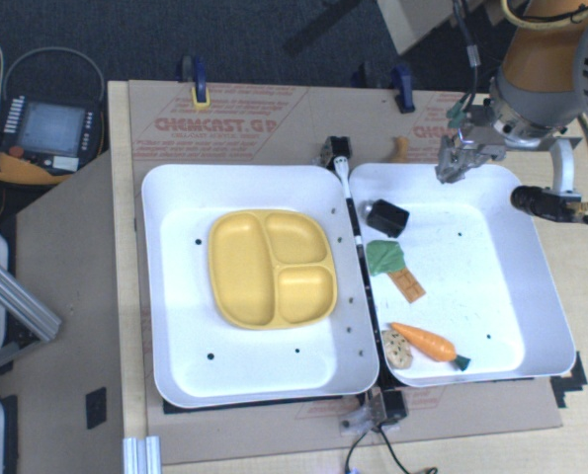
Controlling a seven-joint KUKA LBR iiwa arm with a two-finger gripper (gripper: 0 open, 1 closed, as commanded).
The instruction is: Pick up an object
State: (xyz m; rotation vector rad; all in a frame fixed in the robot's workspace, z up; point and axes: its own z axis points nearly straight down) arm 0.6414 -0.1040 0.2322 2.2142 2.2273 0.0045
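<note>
My gripper hangs over the back edge of the right bin, with nothing seen in it. In that bin a black block lies near the back left corner, well to the left of and below the gripper. A green leafy piece and a brown cracker lie in front of the block. An orange carrot and a speckled cookie rest at the bin's front left.
The left bin holds a yellow divided plate. A black brush-like tool lies along the rim between the bins. The right half of the right bin is bare white floor.
</note>
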